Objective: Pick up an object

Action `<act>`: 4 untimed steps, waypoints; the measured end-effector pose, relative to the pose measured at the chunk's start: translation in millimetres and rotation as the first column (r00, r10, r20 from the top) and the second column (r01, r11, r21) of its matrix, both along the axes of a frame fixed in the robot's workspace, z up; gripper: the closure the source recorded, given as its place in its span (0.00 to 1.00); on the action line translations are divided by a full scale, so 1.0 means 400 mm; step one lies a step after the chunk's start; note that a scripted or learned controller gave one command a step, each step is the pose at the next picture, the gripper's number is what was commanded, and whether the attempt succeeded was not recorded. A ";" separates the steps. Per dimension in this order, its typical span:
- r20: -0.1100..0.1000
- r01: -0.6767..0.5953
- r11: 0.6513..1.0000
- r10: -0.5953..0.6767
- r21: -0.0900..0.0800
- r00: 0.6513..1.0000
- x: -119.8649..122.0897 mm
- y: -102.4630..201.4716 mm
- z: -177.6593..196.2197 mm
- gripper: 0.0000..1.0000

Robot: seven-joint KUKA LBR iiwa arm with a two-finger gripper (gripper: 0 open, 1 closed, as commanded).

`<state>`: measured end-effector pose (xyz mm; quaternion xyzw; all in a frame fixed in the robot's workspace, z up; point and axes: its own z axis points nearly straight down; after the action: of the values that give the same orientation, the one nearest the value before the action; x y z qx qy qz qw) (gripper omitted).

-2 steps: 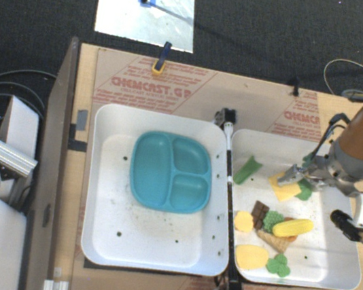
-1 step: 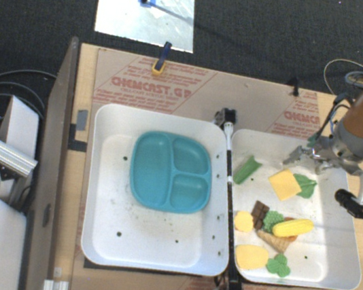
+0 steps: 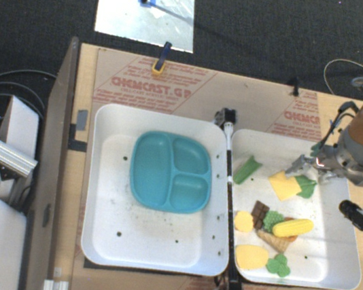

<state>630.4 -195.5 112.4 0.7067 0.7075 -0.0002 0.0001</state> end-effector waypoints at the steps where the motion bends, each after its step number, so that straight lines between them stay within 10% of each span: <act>1: -0.002 0.002 1.000 -0.002 0.000 1.000 -0.108 -0.030 -0.036 0.00; 2: 0.007 -0.007 1.000 0.007 -0.001 1.000 0.044 0.064 -0.068 0.00; 4: 0.003 0.000 1.000 0.000 -0.001 1.000 -0.018 -0.029 0.012 0.00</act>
<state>623.0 -207.0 117.1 0.7068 0.7074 0.0008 0.0014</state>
